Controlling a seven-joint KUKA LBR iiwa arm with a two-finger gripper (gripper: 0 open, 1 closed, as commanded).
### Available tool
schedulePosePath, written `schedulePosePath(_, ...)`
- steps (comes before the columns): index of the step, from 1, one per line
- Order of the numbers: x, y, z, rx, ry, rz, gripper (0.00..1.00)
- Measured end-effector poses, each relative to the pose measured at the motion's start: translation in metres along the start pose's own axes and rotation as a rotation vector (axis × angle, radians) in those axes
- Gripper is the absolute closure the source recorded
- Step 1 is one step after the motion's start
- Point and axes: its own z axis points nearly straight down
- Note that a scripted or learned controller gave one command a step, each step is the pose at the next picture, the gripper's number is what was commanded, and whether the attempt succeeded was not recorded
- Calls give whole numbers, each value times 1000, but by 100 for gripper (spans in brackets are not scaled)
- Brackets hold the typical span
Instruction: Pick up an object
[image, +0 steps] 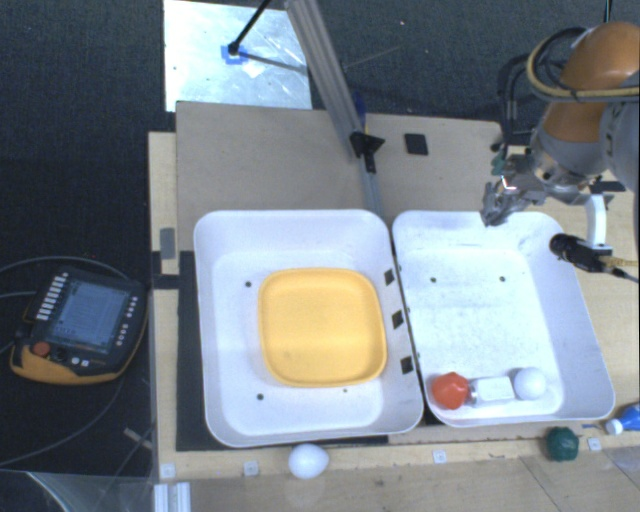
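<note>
The gripper (495, 212) hangs over the far rim of the right bin (500, 300) — whether it is open I cannot tell. Well apart, at the bin's near edge, lie 3 things in a row: a glossy orange ball (450, 390), a white block (493, 389) (boxy, matte) and a smooth white ball (529, 382). The left bin (230, 300) bears a rounded-square yellow plate (322, 326).

Two white bins (300, 225) sit on a tan worktop (260, 150); the left one carries a yellow plate (322, 326), while the right one has an orange-red ball (450, 390), a white block (494, 389) and a white ball (529, 382) along its lower edge. At lower centre lies a white egg (308, 460), at lower right a dark green ball (562, 443), and at left on the dark floor (80, 130) a grey and orange pendant (78, 330). The arm (590, 80) at upper right is grey with an orange band.
</note>
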Motion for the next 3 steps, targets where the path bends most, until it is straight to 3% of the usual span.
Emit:
schedulePosePath(1,0,1,-24,2,0,0,100)
schedulePosePath(3,104,-11,-7,4,2,-3,100)
